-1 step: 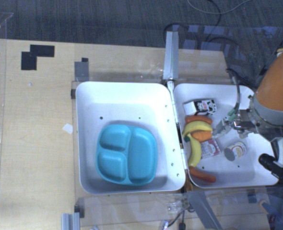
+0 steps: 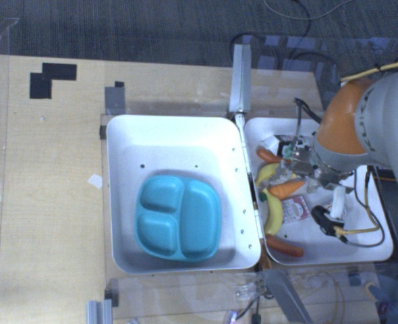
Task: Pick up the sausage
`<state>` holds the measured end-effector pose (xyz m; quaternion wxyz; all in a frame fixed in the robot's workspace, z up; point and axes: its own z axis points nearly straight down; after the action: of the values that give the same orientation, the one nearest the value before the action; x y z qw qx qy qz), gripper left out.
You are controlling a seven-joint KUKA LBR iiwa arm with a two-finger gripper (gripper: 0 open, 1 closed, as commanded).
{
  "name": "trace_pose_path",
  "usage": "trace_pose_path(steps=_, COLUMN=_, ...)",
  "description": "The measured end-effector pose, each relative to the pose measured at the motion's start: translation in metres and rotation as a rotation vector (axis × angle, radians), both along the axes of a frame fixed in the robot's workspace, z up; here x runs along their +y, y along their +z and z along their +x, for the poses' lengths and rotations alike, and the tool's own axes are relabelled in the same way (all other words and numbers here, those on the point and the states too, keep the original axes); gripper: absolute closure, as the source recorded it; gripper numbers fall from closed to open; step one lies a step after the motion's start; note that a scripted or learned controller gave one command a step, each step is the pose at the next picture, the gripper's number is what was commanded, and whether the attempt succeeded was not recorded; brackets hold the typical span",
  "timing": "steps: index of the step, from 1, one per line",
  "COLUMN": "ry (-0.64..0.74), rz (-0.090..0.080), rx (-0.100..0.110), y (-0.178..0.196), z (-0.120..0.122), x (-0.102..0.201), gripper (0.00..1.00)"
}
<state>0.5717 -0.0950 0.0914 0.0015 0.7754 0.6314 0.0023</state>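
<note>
The sausage, reddish-brown and glossy, lies near the front edge of the right bin, just below the tip of a yellow banana. My gripper hangs over the middle of that bin, right above an orange carrot-like piece. It is well behind the sausage and apart from it. The grey arm with its orange band covers the bin's right rear part.
A short orange-red piece lies at the right bin's back left, with a red and white packet beside the banana. The left bin holds a blue divided plate. A metal post stands behind the bins.
</note>
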Motion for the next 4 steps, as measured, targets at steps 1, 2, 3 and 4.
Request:
trace_pose_path(steps=1, ry=0.210, rz=-0.006, rx=-0.010, y=-0.001, z=-0.046, x=-0.044, gripper=0.00)
trace_pose_path(steps=2, ry=0.167, rz=-0.003, rx=-0.008, y=-0.002, z=-0.017, x=-0.109, gripper=0.00)
trace_pose_path(steps=3, ry=0.169, rz=-0.003, rx=-0.014, y=0.010, z=-0.014, x=-0.108, gripper=1.00)
trace_pose_path(steps=4, ry=0.143, rz=-0.008, rx=-0.011, y=-0.001, z=-0.043, x=-0.090, gripper=1.00)
